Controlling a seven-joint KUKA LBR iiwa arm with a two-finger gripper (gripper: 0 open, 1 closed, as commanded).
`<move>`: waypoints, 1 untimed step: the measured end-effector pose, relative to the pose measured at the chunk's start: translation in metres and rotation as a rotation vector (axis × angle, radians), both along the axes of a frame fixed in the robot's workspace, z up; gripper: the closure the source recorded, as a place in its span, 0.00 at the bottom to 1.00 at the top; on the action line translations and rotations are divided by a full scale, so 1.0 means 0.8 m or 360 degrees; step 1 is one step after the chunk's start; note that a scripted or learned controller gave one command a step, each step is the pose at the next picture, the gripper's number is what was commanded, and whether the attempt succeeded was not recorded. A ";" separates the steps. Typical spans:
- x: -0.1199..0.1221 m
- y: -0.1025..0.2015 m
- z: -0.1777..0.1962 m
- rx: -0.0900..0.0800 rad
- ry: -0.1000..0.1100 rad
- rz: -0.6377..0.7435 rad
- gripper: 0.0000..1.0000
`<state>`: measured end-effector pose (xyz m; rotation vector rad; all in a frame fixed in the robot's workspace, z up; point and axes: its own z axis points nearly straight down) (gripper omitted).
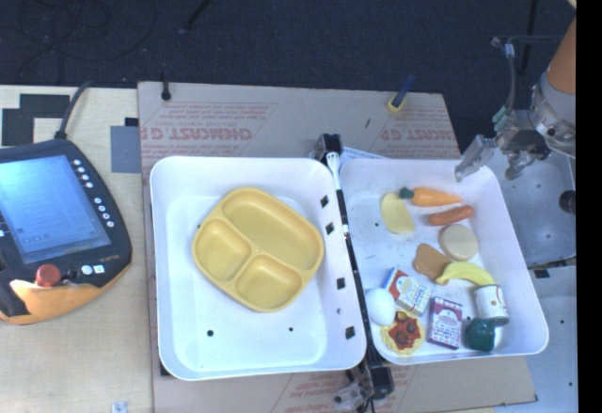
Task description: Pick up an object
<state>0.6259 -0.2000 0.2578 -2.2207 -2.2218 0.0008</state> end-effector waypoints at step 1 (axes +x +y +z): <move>-0.042 0.031 -0.092 0.0002 0.0005 -0.0004 0.00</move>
